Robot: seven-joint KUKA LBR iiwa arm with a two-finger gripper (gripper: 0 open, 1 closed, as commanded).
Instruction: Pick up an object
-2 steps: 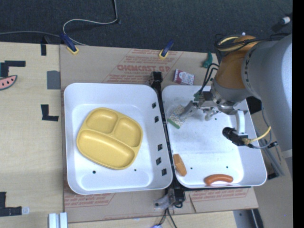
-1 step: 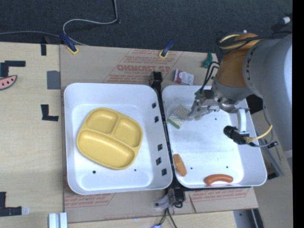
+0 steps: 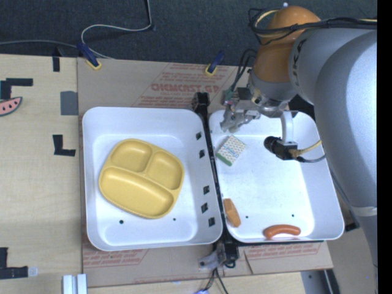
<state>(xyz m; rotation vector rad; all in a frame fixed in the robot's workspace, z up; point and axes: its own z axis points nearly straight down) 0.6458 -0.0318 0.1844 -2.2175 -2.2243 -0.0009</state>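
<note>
Gripper [image 3: 236,116] sits low over the far left corner of the right bin [image 3: 318,192], metal fingers pointing down toward the bin floor, and whether they are apart or together cannot be told from this angle. Nothing shows between them. Just below and a touch left of it lies a small green-and-white packet [image 3: 231,150], flat on the bin floor, close to the gripper but apart from it. Down at the near left corner of that same bin rests an orange sausage-like piece [image 3: 231,213], tight against the left wall. Along the near edge, toward the middle, lies a red-orange hot dog [image 3: 282,231], well apart from the packet. Above the wrist, the arm [image 3: 343,90] comes in big and grey from the right, orange band at the top. Over in the left bin [image 3: 98,225], a yellow divided plate [image 3: 141,177] fills the middle, three compartments facing up. Both bins rest on a sheet of cardboard [image 3: 177,87] on the bench.
</note>
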